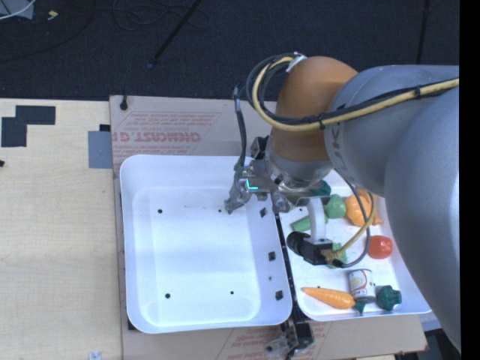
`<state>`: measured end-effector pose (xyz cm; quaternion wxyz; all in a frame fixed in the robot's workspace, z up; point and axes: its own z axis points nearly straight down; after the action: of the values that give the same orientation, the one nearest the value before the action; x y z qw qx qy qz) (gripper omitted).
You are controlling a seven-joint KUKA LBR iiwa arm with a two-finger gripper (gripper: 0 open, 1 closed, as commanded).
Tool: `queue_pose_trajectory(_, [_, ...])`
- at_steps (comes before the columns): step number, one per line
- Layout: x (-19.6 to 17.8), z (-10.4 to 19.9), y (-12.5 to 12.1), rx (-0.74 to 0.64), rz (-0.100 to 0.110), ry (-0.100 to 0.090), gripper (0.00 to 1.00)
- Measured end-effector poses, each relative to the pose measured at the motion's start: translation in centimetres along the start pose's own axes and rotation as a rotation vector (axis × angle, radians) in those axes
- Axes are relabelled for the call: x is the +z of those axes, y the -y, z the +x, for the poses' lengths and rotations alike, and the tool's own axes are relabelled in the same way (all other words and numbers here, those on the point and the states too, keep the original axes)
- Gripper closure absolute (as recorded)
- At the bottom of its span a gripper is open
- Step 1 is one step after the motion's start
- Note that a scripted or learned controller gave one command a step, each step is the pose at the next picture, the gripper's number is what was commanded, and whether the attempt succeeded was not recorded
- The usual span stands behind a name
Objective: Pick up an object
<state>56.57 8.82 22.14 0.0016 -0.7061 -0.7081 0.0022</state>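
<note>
End effector (238, 199), grip state unreadable, above left white bin (135, 201) on cardboard-covered bench (172, 130), dark floor behind.

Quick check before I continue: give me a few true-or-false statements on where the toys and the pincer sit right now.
1. The carrot lies in the right bin. True.
2. The pincer is over the right bin. False: it is at the left bin's far right part.
3. The red ball lies in the left bin. False: it is in the right bin.
4. A small can lies beside the carrot. True.
5. The arm reaches in from the left. False: from the right.
</note>
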Motion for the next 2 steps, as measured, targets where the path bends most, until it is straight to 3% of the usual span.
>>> queue_pose_trajectory(1, [10.3,2.5,3.7,0.005,0.012,0.000,0.00])
queue_pose_trajectory(2, [-10.7,2.0,4.0,0.002,-0.017,-0.004,0.00])
